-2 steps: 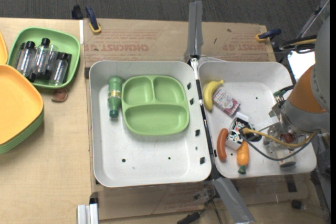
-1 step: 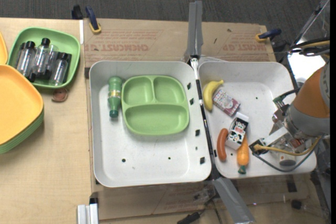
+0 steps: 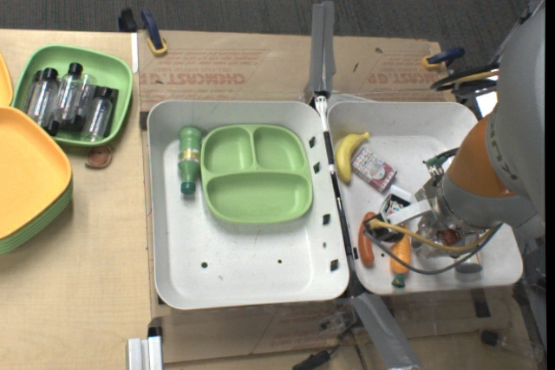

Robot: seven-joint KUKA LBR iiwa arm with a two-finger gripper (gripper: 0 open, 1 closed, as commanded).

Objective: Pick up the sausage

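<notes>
I see the counter [image 3: 87,290] carrying two white bins. The left bin [image 3: 247,273] holds a green divided plate [image 3: 256,173] with a green bottle [image 3: 188,159] just beside it. My arm [image 3: 499,160] hangs over the right bin [image 3: 416,121], its claw [image 3: 434,230] low among cables; I cannot tell its grip state. A banana [image 3: 348,153] lies near the divider. The sausage [image 3: 367,243] rests by the carrot [image 3: 401,254].

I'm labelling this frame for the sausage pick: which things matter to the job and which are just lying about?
Belongs to the job:
sausage
end effector
right bin

Lying about:
banana
carrot
pink packet
green divided plate
green bottle
</notes>
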